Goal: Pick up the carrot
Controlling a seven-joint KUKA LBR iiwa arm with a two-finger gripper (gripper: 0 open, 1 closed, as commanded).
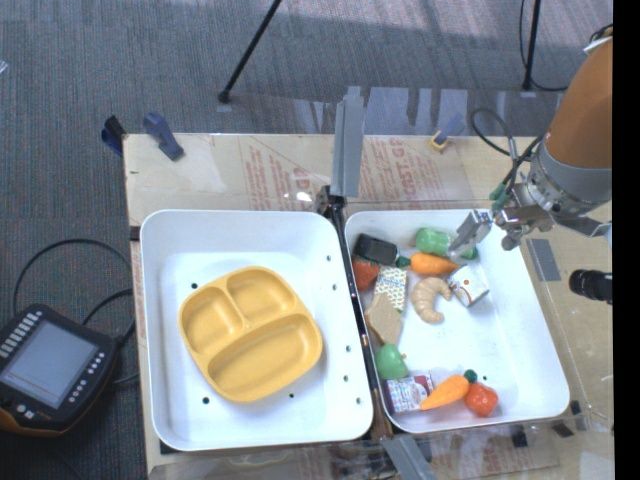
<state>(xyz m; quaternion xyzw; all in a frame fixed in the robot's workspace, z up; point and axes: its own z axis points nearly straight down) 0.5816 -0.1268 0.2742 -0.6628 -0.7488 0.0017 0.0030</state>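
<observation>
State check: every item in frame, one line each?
hand: above the right bin's far side, over the upper carrot; grip unclear
upper carrot: lying in the right bin, not lifted
lower carrot: lying near the front rim
croissant: lying flat
yellow plate: upright in the left bin, compartments bare
tomato: beside the lower carrot

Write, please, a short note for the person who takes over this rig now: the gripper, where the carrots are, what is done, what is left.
Gripper: above the far part of the right bin, fingers reaching down toward the far carrot; whether they are open or shut cannot be told.
Carrots: two, both in the right bin. The far carrot lies beside the croissant and a green item. The near carrot lies at the front, beside a tomato.
Done: no carrot is visibly held or lifted.
Left: grasp one carrot, probably the far one, and lift it.
</observation>
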